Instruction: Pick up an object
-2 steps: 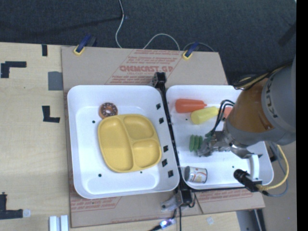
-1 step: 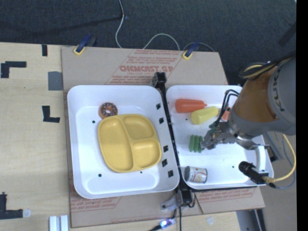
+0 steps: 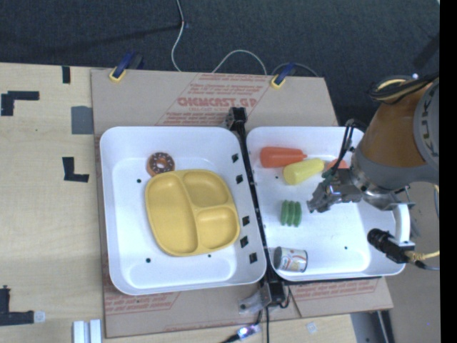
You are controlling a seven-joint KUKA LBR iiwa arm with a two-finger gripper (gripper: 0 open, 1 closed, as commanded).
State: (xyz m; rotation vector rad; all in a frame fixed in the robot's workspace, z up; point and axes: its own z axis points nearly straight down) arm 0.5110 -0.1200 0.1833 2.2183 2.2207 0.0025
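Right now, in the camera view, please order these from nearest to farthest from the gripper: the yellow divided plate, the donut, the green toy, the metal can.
From the gripper in the right bin:
1. Green toy, just to its left, same bin.
2. Metal can, at the right bin's lower left corner.
3. Yellow divided plate, middle of the left bin.
4. Donut, upper left of the plate.

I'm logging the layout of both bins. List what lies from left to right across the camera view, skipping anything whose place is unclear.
Chocolate-frosted toy doughnut → yellow divided plastic plate → green ridged toy vegetable → grey two-finger gripper. The orange toy carrot, yellow toy corn and silver can overlap the green piece's span, so they are left out.
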